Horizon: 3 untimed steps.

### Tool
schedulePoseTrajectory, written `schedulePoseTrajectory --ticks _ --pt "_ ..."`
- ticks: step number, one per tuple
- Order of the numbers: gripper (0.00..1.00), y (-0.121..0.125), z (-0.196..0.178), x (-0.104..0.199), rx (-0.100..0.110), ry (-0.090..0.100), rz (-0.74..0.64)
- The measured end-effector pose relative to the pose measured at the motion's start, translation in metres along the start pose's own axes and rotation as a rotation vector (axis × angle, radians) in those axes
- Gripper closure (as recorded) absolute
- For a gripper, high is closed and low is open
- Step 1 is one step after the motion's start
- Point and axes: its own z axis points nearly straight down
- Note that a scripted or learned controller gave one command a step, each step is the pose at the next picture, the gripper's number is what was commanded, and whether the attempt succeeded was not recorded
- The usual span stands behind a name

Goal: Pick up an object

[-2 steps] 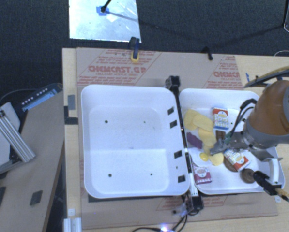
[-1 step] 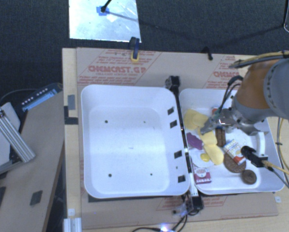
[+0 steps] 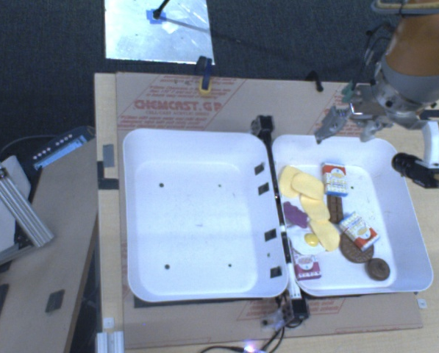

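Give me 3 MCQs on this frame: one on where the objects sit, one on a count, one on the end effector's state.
1. Where do the objects lie?
A. Left bin
B. Right bin
C. On the cardboard

2. How many red, white and blue cartons lie in that bin?
A. Two
B. Four
C. None

3. Where is the end effector?
A. Down among the objects
B. Over the left bin
C. Above the right bin's far edge, holding nothing

Key: 1 B, the items cluster in the right bin. 2 A, one carton and a second carton. 3 C, the end effector is at the far rim, apart from the pile.
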Motion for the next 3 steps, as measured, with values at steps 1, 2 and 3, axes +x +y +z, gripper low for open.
schedulePoseTrajectory --ticks 1,2,3 --pt "0.0 0.004 0.086 -0.065 0.024 -0.002 0.014" --pt "0.0 0.022 0.241 -0.098 0.027 -0.001 0.013" --pt "0.0 -0.016 0.232 -0.1 0.022 -0.001 0.011"
